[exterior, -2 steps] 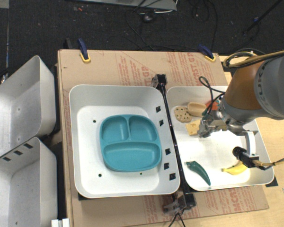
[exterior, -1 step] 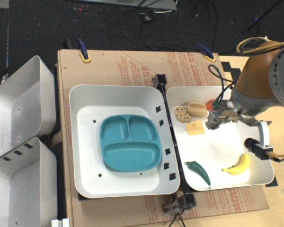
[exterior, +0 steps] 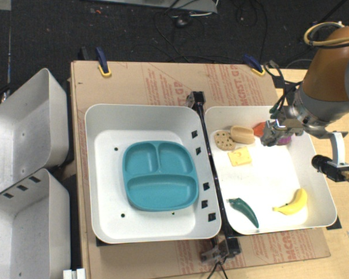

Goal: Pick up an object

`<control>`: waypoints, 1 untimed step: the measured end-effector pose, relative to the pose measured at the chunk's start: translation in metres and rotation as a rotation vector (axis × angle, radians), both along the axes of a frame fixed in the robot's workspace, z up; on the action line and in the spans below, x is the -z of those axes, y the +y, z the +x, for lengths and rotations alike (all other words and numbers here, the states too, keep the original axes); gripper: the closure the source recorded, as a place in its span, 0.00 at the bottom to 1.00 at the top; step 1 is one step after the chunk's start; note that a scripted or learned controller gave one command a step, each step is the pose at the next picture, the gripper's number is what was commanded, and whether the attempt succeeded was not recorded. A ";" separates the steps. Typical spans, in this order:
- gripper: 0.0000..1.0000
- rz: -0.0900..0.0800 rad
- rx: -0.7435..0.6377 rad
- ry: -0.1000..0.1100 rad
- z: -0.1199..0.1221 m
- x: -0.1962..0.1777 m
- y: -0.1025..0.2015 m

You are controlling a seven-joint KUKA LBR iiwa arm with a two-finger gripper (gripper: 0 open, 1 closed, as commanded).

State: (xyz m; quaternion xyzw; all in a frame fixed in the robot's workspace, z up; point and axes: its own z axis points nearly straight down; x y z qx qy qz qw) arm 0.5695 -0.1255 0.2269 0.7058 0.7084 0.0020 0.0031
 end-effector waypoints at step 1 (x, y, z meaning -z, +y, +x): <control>1.00 0.000 -0.001 0.001 0.005 -0.047 0.008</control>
